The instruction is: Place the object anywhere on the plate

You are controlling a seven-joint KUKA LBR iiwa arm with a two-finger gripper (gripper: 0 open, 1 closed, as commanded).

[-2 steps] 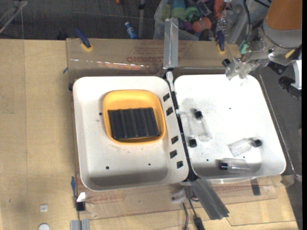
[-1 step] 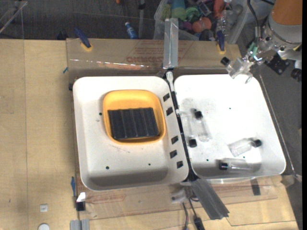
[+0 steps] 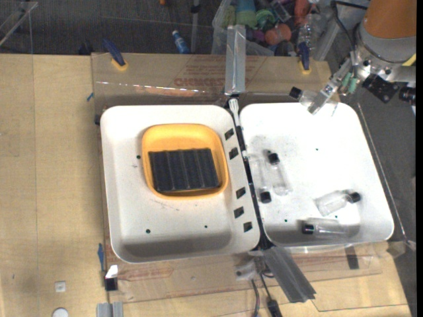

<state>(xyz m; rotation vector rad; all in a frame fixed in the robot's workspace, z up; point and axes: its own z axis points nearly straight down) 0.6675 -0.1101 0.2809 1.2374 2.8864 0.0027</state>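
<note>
A yellow plate [image 3: 182,133] lies in the left bin [image 3: 125,177], and a black ridged slab [image 3: 184,169] rests flat on it. My gripper [image 3: 330,92] hangs over the far edge of the right bin [image 3: 330,144], well to the right of the plate. It is shut on a small clear bottle [image 3: 317,102] with a black cap [image 3: 295,92], which is tilted and points left, above the bin floor. Several more clear bottles lie in the right bin, one near the divider [image 3: 275,172], one at the right [image 3: 334,203] and one at the front [image 3: 325,228].
A raised divider [image 3: 238,170] with black clips separates the two bins. A tub of colourful toys [image 3: 277,8] stands behind the bench. The arm's orange band [image 3: 390,8] is at the upper right. White floor surrounds the plate in the left bin.
</note>
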